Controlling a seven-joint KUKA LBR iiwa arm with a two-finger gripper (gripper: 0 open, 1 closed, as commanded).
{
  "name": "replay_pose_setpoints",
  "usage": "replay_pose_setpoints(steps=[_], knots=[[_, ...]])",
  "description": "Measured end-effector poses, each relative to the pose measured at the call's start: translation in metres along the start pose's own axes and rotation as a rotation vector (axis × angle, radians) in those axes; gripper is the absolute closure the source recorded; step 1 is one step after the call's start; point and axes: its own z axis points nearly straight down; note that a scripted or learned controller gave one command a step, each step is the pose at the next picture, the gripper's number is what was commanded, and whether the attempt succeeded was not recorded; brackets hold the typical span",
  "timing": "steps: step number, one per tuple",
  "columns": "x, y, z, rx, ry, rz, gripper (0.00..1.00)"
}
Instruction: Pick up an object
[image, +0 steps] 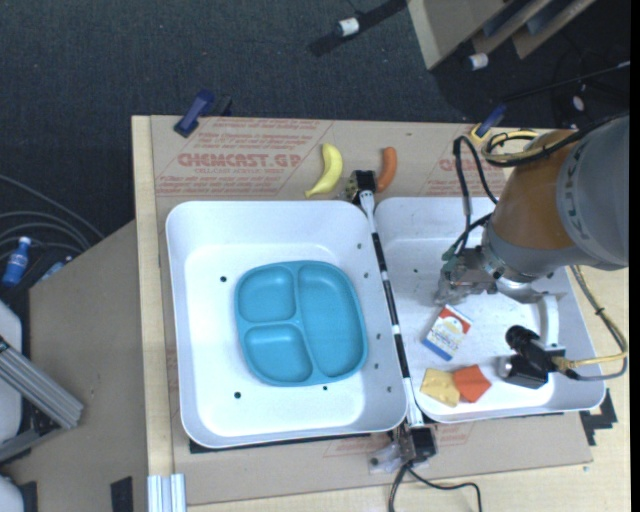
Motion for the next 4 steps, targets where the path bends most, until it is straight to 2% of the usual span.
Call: replay_pose_setpoints(steps=[1, 2, 3, 4], knots=[[0.000, 0.000, 0.000, 0.000, 0.000, 0.000, 0.00], [0.007, 0.081, 0.009, -0.001, -0.001, -0.002, 0.00], [0.006, 0.033, 0.010, 0.002, 0.000, -0.001, 0.00], [0.009, 0.100, 0.009, -0.001, -0.001, -0.002, 0.00]])
